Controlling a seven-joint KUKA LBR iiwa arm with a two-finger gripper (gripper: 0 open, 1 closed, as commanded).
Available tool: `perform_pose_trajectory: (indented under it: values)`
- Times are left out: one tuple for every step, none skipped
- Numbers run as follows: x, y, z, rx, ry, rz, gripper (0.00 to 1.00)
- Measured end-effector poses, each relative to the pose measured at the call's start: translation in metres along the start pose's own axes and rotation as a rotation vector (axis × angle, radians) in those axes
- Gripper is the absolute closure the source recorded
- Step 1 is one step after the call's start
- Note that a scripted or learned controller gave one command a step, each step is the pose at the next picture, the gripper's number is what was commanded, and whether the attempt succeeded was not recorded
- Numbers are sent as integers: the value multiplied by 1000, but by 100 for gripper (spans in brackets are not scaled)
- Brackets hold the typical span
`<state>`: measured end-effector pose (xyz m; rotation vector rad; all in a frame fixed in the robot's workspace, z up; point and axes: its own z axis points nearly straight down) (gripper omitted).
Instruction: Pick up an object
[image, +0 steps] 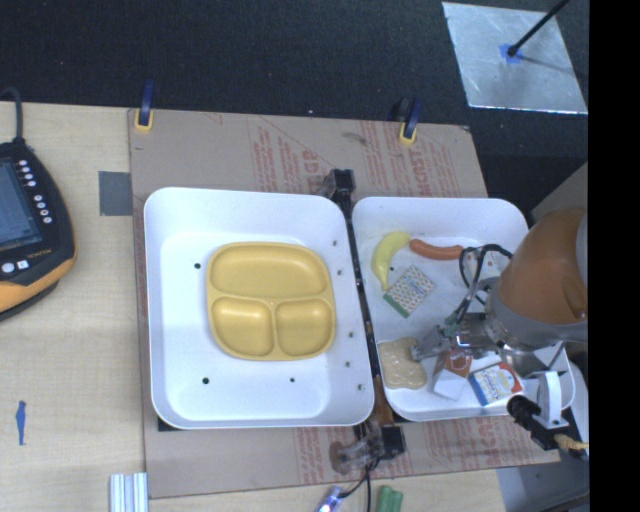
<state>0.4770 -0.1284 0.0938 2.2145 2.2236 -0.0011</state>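
Note:
The right bin (440, 212) holds a yellow banana (390, 258), a red-orange sausage (437, 249), a patterned green-and-white packet (410, 290), a pale bread slice (402, 364), a small red-and-white item (458, 363) and a white carton with blue and red print (493, 385). My gripper (448, 345) hangs low over the front half of this bin, just right of the bread slice and directly above the small red-and-white item. The arm's orange band (545, 265) covers the bin's right side. Nothing is visibly lifted.
The left bin (170, 390) carries a yellow divided plate (270, 300). A black-and-orange teach pendant (30, 225) lies at the far left of the bench. Clamps (408, 120) pin the cardboard sheet at the back. Cables (480, 262) loop beside the wrist.

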Motion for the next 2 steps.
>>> perform_pose_trajectory:
  values:
    - [-1,1,-10,-1,-2,-4,100]
    - [98,45,-98,4,4,-1,100]
